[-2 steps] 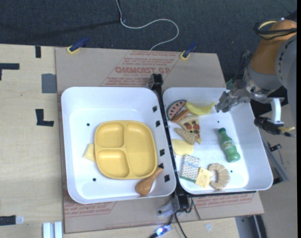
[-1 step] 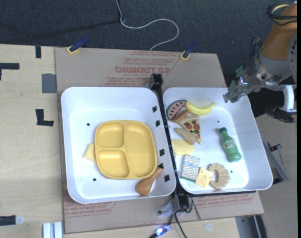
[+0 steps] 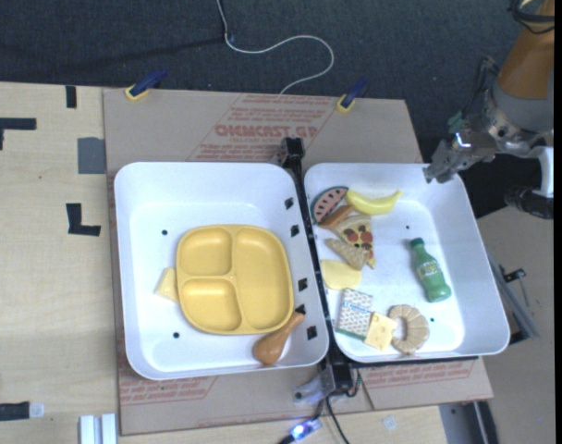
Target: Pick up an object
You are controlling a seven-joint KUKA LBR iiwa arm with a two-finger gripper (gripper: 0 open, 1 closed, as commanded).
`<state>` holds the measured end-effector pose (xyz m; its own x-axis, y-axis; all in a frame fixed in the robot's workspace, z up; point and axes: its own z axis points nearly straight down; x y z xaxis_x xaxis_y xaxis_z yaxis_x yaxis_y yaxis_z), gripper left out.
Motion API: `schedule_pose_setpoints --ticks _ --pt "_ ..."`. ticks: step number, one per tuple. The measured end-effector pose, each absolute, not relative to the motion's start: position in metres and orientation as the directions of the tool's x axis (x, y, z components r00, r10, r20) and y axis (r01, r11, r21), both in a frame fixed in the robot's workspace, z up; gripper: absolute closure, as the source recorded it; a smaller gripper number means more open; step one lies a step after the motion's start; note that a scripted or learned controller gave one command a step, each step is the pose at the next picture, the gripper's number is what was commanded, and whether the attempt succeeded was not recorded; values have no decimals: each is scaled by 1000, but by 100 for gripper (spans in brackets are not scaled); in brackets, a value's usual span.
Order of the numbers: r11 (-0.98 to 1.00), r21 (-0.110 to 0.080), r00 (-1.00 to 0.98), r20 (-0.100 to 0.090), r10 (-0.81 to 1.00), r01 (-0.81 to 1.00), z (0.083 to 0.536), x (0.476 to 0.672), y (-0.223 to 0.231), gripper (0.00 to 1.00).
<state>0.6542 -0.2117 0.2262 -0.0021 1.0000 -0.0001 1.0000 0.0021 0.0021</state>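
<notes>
You have the arm [image 3: 526, 72] at the upper right, its gripper [image 3: 440, 168] hanging over the far right corner of the right bin [image 3: 480, 248]. The fingers are a small dark shape against the rim; you cannot tell how far apart they stand, and nothing can be seen between them.

The objects to pick lie in the right bin. The green bottle [image 3: 429, 270] lies flat near the right wall, its long axis running almost straight up and down the view, cap toward the far end and base toward the near end; it carries a pale label, too small to read. The banana [image 3: 374, 202] lies across the far end, its long axis left to right. Just left of it sits a watermelon slice [image 3: 329, 199], and below that a pizza slice [image 3: 354, 240] pointing toward the near right. A yellow cheese wedge [image 3: 339, 274] lies under the pizza, then a checkered card [image 3: 355, 313], a small yellow block [image 3: 380, 332] and a tan ring-shaped biscuit [image 3: 410, 327] at the near end.

In the left bin [image 3: 138, 248] you see a yellow divided plate [image 3: 235, 277], a yellow wedge [image 3: 165, 286] tucked at its left edge, and a brown drumstick [image 3: 277, 341] touching its near right corner.

The cardboard [image 3: 253, 128] under the bins on the worktop [image 3: 41, 248] bears red printing that appears to read "CHEMGEAR".
</notes>
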Motion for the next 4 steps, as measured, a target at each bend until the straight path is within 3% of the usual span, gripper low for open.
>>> schedule_pose_setpoints --ticks 1,2,3,4 --pt "2 -4 -2 0 1000 1000 228 614 -170 100" --pt "4 -3 -4 1 1000 1000 219 595 -124 100" --pt "5 -3 -5 2 1000 1000 233 564 -84 100" --pt "2 -3 -2 1 1000 1000 233 550 -73 100"
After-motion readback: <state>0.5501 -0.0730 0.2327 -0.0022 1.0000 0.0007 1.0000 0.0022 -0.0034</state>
